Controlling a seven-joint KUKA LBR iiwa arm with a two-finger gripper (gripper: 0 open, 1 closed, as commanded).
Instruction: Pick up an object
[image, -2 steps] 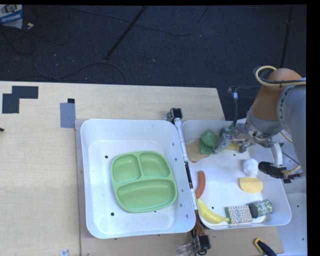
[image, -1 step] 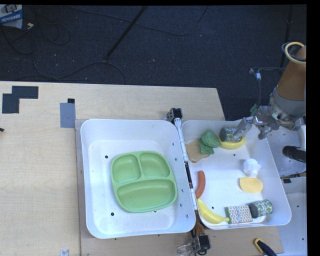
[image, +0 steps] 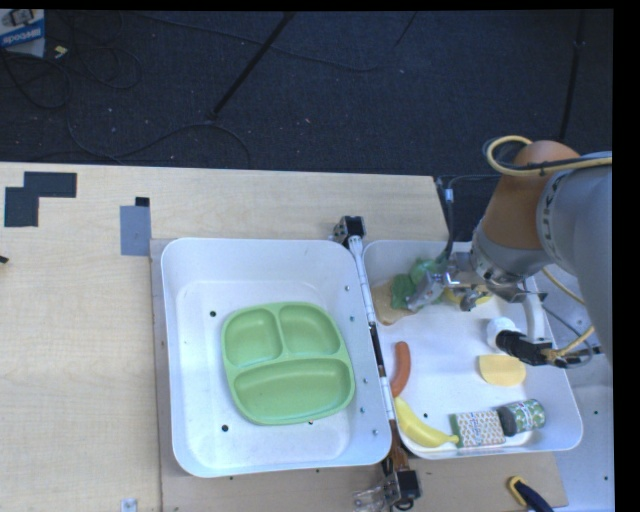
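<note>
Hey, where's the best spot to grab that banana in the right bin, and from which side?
Probably the banana's middle, coming straight down from above. It lies flat in the right bin's near-left corner, curved along the wall, so side access looks tight. Set the fingers across its narrow width; the hot dog and the patterned jar sit close to its ends.

Green divided plate (image: 288, 362) in left bin (image: 180, 300), tool (image: 440, 288) beside green toy (image: 412, 283) in right bin (image: 560, 425)

In the right bin (image: 570, 425), a red sausage (image: 401, 367) lies along the left wall, a yellow banana (image: 422, 428) curls at the near-left corner, a patterned can (image: 498, 423) lies on its side by the near wall, and a yellow wedge (image: 501, 371) sits mid-right.
</note>
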